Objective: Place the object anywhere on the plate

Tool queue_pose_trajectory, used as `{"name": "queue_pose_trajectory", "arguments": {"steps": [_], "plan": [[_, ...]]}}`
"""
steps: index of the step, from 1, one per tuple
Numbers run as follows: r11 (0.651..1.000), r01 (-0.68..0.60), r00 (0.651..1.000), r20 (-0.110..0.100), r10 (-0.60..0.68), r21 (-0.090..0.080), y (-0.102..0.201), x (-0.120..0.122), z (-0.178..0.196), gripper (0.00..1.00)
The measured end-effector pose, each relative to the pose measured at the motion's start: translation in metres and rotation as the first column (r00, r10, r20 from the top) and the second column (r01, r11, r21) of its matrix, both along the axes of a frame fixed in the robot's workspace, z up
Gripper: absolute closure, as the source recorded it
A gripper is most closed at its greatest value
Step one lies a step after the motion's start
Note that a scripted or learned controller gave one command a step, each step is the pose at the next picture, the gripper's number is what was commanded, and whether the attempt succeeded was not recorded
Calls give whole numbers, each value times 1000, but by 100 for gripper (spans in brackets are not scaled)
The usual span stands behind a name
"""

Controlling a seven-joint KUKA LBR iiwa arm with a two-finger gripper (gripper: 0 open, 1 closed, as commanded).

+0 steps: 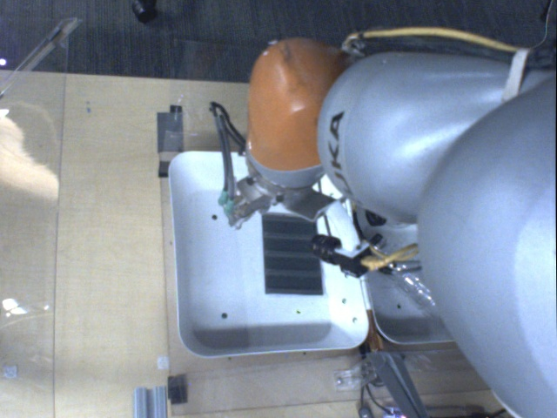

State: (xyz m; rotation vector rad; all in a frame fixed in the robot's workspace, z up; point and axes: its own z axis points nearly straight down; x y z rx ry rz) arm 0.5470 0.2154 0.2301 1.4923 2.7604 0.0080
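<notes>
The grey arm with its orange band [291, 103] reaches from the right over the left white bin [196, 259]. Its wrist end with the gripper [248, 200] hangs over the bin's upper middle, seen from above and mostly covered by the arm's own body. A small green part [224, 201] and black cables show at its left side. Just below the wrist, a dark rectangular ribbed object [291, 255] lies flat on the bin floor. I cannot tell whether anything is held.
The right bin [396, 325] is largely hidden under the arm. A clear shiny item [416, 291] lies in it near a yellow cable [387, 256]. A transparent panel [30, 190] stands on the wooden bench at the left.
</notes>
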Motion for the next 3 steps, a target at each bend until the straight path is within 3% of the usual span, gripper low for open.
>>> {"name": "queue_pose_trajectory", "arguments": {"steps": [1,2,3], "plan": [[994,106,994,1,-106,1,-10,-11,71,100],[989,-150,989,2,150,-2,-46,32,81,100],[911,-413,911,-1,413,-2,2,47,-80,100]]}}
